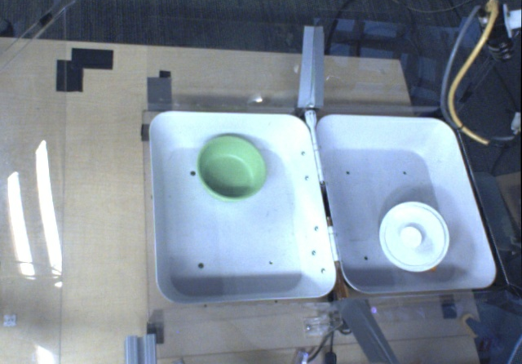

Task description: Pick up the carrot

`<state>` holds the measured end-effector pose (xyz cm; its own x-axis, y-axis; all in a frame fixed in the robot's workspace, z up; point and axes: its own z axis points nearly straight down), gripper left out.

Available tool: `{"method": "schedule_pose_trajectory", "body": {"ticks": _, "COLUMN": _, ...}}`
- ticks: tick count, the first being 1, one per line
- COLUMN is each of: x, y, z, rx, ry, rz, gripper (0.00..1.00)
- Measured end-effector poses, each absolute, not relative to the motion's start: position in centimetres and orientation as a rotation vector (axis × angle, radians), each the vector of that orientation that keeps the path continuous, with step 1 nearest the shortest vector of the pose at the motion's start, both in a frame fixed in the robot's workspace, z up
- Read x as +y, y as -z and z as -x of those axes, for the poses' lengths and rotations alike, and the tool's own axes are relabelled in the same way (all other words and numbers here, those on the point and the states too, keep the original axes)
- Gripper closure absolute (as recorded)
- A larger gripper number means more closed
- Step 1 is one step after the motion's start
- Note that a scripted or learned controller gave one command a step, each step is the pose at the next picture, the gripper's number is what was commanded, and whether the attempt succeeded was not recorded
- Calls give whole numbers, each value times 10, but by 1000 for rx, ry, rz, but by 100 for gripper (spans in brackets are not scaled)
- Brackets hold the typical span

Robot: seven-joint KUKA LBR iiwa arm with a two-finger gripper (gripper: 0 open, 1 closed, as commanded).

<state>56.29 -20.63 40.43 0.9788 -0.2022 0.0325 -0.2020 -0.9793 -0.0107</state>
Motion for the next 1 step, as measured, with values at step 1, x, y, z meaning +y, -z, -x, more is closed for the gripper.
{"method": "schedule_pose_trajectory", "body": {"ticks": 1, "x": -156, "y": -289, "z": -532, "rx": 455, "ry": 14, "rz": 3102, "gripper": 100}}
